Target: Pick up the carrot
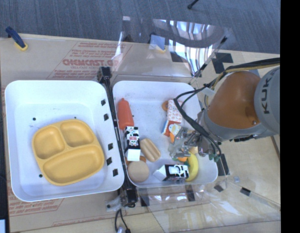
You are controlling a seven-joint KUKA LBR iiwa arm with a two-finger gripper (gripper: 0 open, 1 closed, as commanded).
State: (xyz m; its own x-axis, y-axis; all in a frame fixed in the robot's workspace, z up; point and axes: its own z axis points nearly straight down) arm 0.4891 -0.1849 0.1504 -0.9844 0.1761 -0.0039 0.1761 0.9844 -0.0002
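Hovering over right bin's (140, 89) near-right corner, by banana (192, 165) | fingers (191, 147): state can't tell | carrot (125, 114) lies at left wall | likely light, stiff, smooth plastic; grip mid-body across width.

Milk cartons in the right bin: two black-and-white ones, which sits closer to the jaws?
The front carton, lying beside the banana just below the gripper. The other carton lies further left, against the carrot's lower end.
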